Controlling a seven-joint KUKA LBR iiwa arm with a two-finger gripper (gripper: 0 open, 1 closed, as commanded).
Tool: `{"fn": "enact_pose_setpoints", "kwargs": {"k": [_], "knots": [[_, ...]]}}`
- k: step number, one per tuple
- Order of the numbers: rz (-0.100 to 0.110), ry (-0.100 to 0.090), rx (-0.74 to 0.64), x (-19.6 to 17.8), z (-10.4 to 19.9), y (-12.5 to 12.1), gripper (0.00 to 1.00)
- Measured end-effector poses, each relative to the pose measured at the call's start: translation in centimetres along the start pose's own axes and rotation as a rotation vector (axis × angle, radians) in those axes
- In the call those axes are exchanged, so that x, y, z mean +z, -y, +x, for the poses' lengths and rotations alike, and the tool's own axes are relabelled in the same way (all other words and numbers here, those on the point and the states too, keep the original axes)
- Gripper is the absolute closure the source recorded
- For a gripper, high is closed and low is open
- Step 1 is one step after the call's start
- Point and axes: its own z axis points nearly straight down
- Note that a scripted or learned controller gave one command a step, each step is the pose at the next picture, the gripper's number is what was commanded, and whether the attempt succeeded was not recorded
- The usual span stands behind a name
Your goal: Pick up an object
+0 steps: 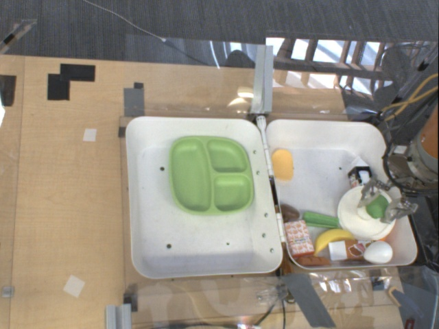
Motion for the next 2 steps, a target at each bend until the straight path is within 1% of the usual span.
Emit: {"fn": "enact_pose_setpoints", "kwargs": {"k": [1, 2], "knots": [[0.01, 0.007, -0.001, -1.3, -0.4, 0.2, 1.0], [0.0, 0.004, 0.074, -2.3, -7.4, -4.8, 1.0]]}}
